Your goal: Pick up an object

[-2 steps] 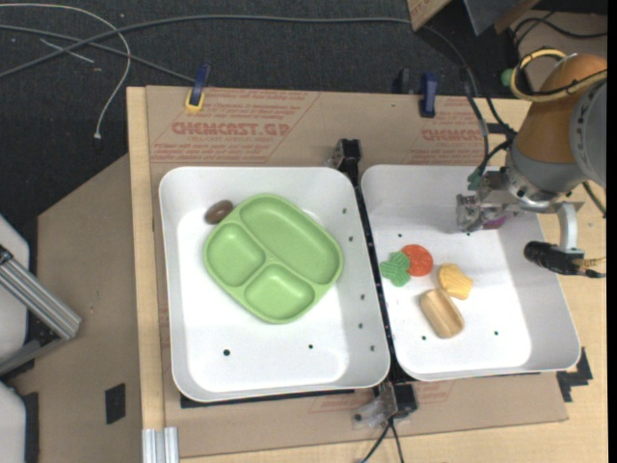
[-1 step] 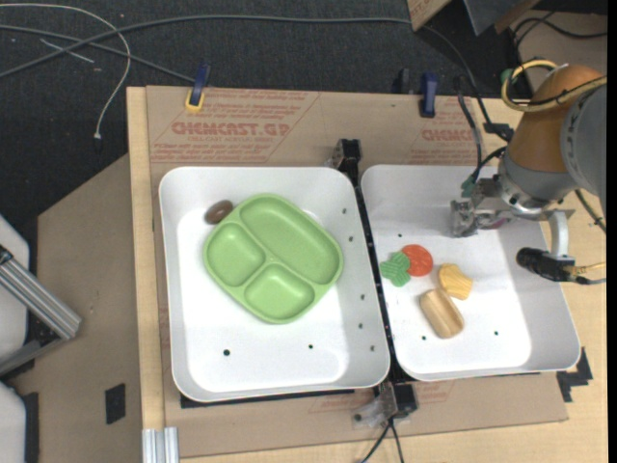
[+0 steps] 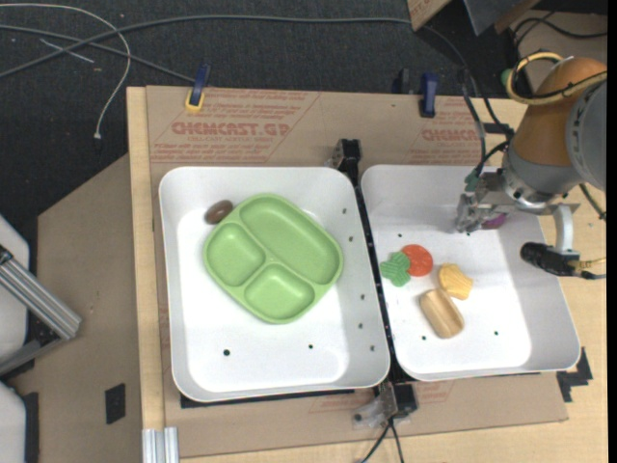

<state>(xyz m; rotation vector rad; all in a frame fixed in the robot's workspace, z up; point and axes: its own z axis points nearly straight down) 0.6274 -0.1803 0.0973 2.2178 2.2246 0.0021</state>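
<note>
1. Nearest the camera, in the right bin (image 3: 540,345), a tan bread-like piece (image 3: 442,313) lies toward the bin's near edge, with a yellow piece (image 3: 455,282) touching its far end.
2. Just left of the yellow piece, a red round piece (image 3: 416,259) sits against a green leafy piece (image 3: 395,270), close to the bin's left wall.
3. At the right bin's far right part, the pincer (image 3: 474,212) points down over the white floor, hanging from the grey arm with its orange band (image 3: 545,133).
4. A small purple object (image 3: 494,220) shows right at the pincer tips; I cannot tell whether the tips are spread or closed, nor whether they grip it.
5. Left bin (image 3: 193,326): a green divided plate (image 3: 273,257) with three compartments lies tilted near the middle.
6. A small brown piece (image 3: 220,211) rests on the bin floor, touching the plate's far left rim.
7. Both bins sit side by side on the desk (image 3: 280,123), whose cardboard top carries red lettering; two clamps, yellow-and-blue (image 3: 199,86) and blue (image 3: 428,95), grip its far edge.
</note>
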